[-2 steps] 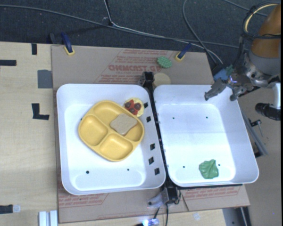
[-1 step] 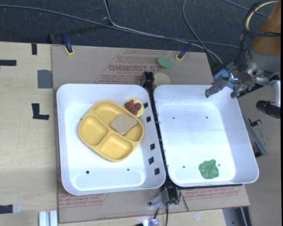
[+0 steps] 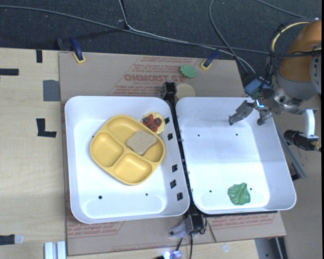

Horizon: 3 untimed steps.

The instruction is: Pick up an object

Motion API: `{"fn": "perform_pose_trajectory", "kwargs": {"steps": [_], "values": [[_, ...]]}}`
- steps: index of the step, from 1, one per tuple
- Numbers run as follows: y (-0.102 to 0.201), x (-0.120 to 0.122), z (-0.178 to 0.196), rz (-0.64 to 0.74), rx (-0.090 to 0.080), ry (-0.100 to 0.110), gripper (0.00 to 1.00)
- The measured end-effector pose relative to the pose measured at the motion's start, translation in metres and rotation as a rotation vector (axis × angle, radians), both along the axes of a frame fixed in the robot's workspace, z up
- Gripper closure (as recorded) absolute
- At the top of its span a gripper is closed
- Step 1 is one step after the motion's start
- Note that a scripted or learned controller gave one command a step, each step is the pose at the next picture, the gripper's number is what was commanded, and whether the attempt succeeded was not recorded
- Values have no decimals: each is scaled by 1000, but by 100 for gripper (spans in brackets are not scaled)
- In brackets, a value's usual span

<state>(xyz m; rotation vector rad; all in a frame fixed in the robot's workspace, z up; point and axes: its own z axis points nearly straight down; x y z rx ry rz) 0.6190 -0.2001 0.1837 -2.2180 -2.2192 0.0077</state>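
I hover my gripper (image 3: 249, 114) over the right bin's (image 3: 221, 150) far edge, fingers spread wide and holding nothing; the approach is not yet made. Next I must travel to the one green leaf (image 3: 239, 193) in the near corner. Left bin (image 3: 81, 198): one yellow tray (image 3: 110, 150)

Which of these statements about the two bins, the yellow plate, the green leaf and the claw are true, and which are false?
1. The yellow divided plate lies in the left bin. True.
2. The green leaf lies in the left bin. False: it lies in the right bin, near its front edge.
3. The claw holds the green leaf. False: the claw is open over the far side of the right bin, apart from the leaf.
4. A brown slice lies on the yellow plate. True.
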Motion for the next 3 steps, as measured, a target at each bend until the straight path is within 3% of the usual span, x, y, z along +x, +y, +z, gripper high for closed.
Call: {"fn": "perform_pose_trajectory", "kwargs": {"steps": [1,2,3], "values": [[0,-3,-65,1,0,1,0],[0,-2,-100,2,-3,-6,0],[0,-1,-87,2,-4,-11,100]]}}
